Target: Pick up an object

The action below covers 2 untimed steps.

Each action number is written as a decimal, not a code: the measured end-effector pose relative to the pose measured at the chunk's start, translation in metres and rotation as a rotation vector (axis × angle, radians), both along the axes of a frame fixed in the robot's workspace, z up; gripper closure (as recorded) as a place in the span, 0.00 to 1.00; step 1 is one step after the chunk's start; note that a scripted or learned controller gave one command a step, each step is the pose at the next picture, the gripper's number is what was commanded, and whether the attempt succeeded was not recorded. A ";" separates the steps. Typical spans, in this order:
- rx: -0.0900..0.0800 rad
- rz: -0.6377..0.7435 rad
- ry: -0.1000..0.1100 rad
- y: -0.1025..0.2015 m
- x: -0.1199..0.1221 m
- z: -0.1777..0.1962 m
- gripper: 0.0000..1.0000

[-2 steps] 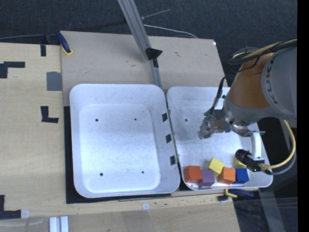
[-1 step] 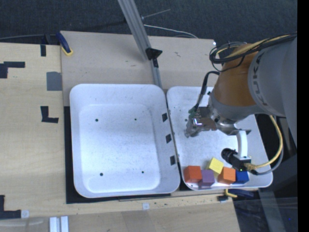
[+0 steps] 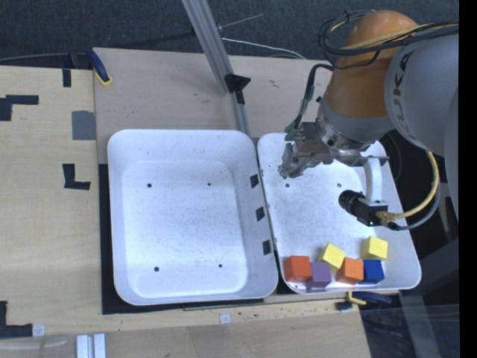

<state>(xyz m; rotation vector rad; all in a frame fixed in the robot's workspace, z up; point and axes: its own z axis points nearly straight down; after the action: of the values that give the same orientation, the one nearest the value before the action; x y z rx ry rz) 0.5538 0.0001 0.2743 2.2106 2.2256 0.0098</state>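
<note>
My gripper hangs over the far left part of the right bin, well away from the blocks. Several small blocks lie along that bin's near edge: an orange-red block, a purple block, a yellow block, an orange block, a blue block and another yellow block. I see nothing between the fingers, and their spacing is hidden by the wrist.
The left bin lies beside the right one, their rims meeting in the middle. A metal pole slants up from behind the bins. A black cable plug hangs over the right bin.
</note>
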 end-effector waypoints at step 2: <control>-0.003 -0.003 0.011 0.084 0.002 0.004 1.00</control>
<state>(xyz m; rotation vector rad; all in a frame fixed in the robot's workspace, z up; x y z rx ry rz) 0.5559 0.0837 0.2780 2.2178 2.2261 -0.0060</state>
